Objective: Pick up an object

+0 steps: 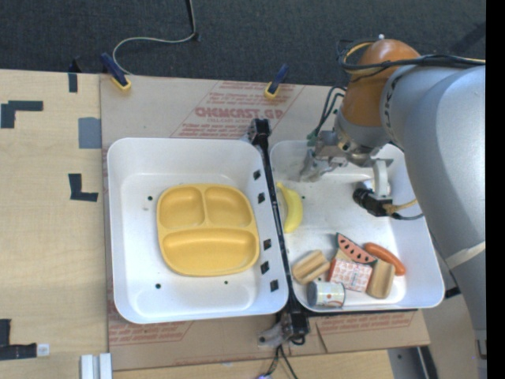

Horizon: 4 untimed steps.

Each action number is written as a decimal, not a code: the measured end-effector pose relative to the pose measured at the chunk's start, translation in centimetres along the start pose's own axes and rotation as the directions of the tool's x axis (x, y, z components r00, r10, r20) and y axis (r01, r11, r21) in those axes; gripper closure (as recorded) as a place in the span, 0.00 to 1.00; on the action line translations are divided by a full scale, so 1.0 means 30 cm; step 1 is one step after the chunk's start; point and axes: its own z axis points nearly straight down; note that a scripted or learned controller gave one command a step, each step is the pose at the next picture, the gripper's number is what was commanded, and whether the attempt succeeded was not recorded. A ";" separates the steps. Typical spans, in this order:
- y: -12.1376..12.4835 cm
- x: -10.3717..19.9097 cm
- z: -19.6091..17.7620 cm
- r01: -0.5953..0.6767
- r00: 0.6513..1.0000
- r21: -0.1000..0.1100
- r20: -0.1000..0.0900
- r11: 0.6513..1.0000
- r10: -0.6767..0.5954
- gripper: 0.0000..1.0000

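Note:
My gripper (pixel 314 166) hangs low over the far left part of the right bin (pixel 418 247), just beyond a yellow banana (pixel 291 208) that lies against the divider. Its grey fingers point down and to the left. A cluster of toy food lies at the near end of that bin: a bread roll (pixel 310 265), a watermelon slice (pixel 353 252), a red-and-white carton (pixel 349 275), a small can (pixel 326 294), a hot dog (pixel 384 257) and a tan cylinder (pixel 379 279).
The left bin (pixel 130 212) holds a yellow divided plate (pixel 207 229). Black clips line the divider between the bins (pixel 267 212). The grey arm (pixel 442 148) covers the right side of the right bin. Cardboard lies under both bins.

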 end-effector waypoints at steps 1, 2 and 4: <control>0.000 0.000 0.000 0.000 1.000 0.000 0.000 1.000 0.000 0.00; -0.003 0.029 0.035 -0.001 1.000 0.003 0.000 1.000 0.001 0.00; -0.002 0.031 0.003 -0.001 1.000 0.002 -0.001 1.000 0.001 0.00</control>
